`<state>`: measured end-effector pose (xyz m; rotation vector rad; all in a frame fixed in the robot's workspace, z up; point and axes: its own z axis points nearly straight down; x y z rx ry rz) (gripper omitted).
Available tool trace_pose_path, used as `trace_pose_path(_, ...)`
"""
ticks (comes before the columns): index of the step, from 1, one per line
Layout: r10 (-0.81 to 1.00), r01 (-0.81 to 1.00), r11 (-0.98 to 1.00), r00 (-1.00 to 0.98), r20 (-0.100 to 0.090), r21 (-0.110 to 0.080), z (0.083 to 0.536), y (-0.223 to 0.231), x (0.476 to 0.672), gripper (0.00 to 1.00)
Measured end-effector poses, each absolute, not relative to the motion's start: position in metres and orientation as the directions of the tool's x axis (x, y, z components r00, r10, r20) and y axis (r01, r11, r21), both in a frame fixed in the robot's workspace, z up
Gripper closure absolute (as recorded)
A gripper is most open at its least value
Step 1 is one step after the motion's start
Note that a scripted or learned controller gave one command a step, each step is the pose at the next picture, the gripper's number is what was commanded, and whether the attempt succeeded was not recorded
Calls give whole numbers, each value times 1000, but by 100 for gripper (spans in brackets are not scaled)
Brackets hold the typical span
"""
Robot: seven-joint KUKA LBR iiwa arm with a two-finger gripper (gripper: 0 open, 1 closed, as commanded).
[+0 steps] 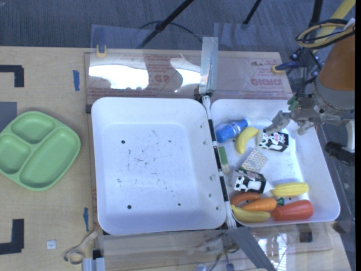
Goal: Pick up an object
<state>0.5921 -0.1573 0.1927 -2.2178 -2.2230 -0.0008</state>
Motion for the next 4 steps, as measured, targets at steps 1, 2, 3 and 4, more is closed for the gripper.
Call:
trace_pose_path(1,995,995,100,-100,1,0,128,-102,579,0)
trace_pose_path(2,978,978,207,-207,1,0,116,-156,527,0)
trace_pose_path(3,990,990,141,-141,-1,13,93,-173,549,0)
trace_pose_path(4,970,970,241,-241,-1,4,125,-163,551,0)
